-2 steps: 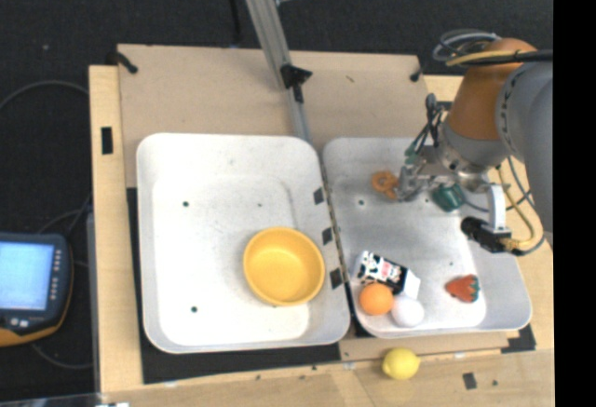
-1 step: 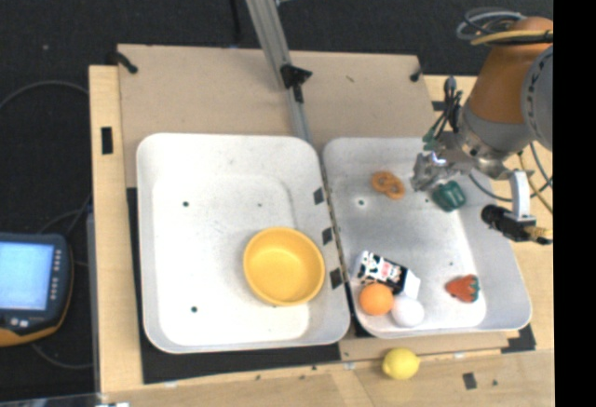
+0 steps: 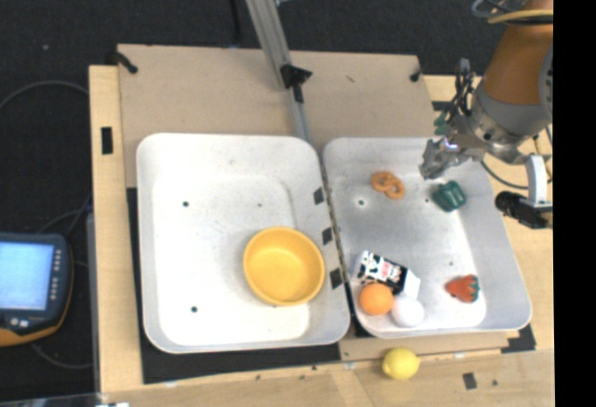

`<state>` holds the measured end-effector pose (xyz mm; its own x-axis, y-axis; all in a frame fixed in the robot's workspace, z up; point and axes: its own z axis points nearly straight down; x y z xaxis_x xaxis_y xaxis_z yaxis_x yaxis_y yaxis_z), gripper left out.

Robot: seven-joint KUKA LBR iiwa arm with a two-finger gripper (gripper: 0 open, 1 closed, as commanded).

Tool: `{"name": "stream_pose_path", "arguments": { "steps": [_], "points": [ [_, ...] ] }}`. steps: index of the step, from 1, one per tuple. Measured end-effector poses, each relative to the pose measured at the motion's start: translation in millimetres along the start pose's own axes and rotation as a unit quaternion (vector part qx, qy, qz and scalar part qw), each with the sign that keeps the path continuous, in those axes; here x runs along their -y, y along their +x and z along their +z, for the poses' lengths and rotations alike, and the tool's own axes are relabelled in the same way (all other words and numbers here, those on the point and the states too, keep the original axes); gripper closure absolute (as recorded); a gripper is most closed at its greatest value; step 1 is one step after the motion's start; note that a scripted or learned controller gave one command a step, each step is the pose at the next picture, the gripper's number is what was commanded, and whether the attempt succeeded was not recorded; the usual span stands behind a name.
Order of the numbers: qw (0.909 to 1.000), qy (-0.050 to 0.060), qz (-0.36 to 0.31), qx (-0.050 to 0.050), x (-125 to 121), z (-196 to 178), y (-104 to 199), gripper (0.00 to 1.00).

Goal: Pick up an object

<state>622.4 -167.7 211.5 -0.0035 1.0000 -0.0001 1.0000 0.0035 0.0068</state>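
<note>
Can't tell if our gripper is clenched or released, so we'd drop straight onto the green pepper just below-right of it, then squeeze.

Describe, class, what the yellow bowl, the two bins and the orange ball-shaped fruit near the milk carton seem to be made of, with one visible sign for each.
Yellow bowl: probably plastic; uniform colour, smooth moulded rim, soft sheen.
Left bin and right bin: likely moulded plastic; rounded corners, matte white, scuffed and speckled.
Orange fruit: looks like a toy, perhaps plastic or foam; flat even colour. Too small to confirm.
</note>
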Motion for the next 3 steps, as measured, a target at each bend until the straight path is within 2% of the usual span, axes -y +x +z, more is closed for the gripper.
{"name": "stream_pose_path", "arguments": {
  "steps": [1,2,3],
  "points": [
    [1.0000,0.000,0.000,0.000,-2,-43,-1,1.00],
    [1.0000,0.002,-0.002,0.000,-20,-40,53,1.00],
    [1.0000,0.003,0.000,0.000,-28,-49,102,1.00]
  ]
}}
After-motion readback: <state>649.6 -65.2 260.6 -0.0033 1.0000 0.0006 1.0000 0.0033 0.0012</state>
